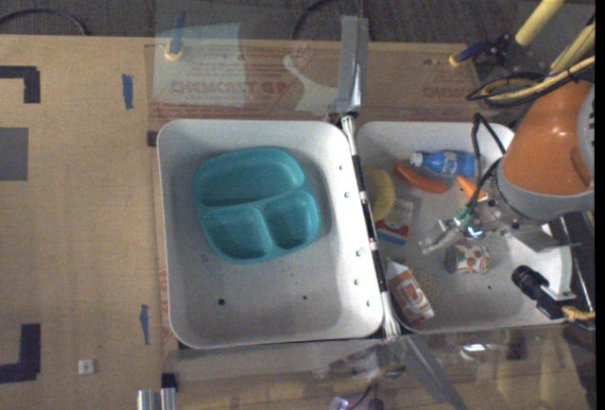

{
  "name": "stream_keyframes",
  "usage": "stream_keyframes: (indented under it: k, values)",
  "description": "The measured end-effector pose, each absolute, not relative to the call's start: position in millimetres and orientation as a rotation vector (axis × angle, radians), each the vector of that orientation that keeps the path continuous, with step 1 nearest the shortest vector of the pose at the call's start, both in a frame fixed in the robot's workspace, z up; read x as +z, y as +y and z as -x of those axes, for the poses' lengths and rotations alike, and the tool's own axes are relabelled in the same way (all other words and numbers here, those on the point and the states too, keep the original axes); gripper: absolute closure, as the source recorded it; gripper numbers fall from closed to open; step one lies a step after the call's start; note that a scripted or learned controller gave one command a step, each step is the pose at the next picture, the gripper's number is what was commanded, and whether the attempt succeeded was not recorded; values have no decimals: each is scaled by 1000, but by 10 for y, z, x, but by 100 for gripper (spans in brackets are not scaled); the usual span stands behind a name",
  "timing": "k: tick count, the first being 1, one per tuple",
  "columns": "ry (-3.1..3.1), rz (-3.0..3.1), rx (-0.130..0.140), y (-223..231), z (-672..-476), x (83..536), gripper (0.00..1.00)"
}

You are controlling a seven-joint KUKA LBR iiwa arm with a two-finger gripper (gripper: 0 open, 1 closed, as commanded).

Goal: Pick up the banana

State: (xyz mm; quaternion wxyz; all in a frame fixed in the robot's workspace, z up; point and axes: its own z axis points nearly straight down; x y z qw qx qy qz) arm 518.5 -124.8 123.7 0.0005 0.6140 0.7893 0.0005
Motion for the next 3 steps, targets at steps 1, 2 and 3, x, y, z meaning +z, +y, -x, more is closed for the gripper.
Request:
stream_keyframes:
  k: [1,2,3]
  values:
    - [2063,-2368,0,-1017,-5773,1854,0]
    - [2337,-2049,29,-1234,-5510,1216,0]
    - [2448,-1933,15,-987,-6054,985,0]
